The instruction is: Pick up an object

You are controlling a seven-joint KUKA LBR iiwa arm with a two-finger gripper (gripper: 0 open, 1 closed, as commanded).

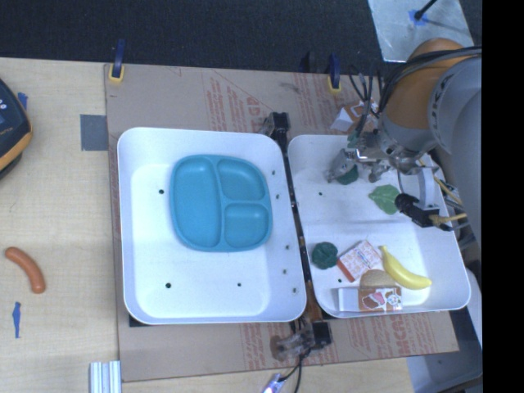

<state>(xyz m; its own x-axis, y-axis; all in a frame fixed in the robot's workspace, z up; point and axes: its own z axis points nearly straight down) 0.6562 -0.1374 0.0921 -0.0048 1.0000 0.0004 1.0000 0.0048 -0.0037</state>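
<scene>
- Below the pincer, near the right bin's front edge: red-and-white packet and carton, print too small to read.
- Pincer low over the bin's far end; opening can't be made out, grip unclear.
- Dark green piece just beside the tips; contact unclear.
- Leaf and banana further down-right.

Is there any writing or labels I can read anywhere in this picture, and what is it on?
None of the text here reads clearly.
Red print on the brown cardboard sheet under the bins: too blurred to read.
Red-and-white packet in the right bin: printed, too small to read.
Box at the right bin's front edge, with a red mark: unreadable.
Yellow-and-black device at the left edge: no legible label.
</scene>
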